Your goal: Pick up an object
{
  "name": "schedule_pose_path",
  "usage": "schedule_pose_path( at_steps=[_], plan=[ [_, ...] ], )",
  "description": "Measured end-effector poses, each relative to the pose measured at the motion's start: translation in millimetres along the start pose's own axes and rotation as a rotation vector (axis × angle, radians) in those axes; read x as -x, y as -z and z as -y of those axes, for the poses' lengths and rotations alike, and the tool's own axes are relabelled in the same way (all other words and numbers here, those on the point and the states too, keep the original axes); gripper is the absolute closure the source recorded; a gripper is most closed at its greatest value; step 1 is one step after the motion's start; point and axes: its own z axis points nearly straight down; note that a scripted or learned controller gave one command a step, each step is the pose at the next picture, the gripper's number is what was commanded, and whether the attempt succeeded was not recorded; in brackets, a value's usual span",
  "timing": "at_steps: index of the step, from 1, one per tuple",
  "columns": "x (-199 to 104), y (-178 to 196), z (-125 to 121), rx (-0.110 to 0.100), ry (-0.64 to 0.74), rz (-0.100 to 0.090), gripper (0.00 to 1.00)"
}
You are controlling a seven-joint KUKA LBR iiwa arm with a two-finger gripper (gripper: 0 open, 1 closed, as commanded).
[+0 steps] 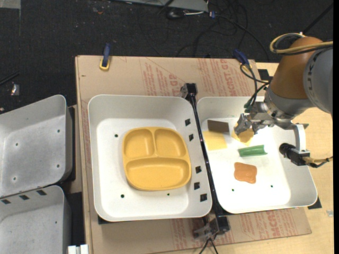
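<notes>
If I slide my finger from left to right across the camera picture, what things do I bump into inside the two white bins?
Yellow divided plate → pale yellow square → orange piece → green stick.

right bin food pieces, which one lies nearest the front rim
The orange piece; the green stick, pale yellow slab and brown block all lie farther back.

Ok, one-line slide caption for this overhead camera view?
KUKA gripper poised over a small yellow piece in the right bin, beside green, orange and pale-yellow items; yellow divided tray in left bin.
</notes>
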Motion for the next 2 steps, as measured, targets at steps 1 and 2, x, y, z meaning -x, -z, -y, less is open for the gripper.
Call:
schedule_pose_path(
  at_steps=[1,2],
  plan=[
    [0,64,-3,0.002,0.004,0.001,1.00],
    [-1,129,-6,0.004,0.004,0.001,1.00]
  ],
)
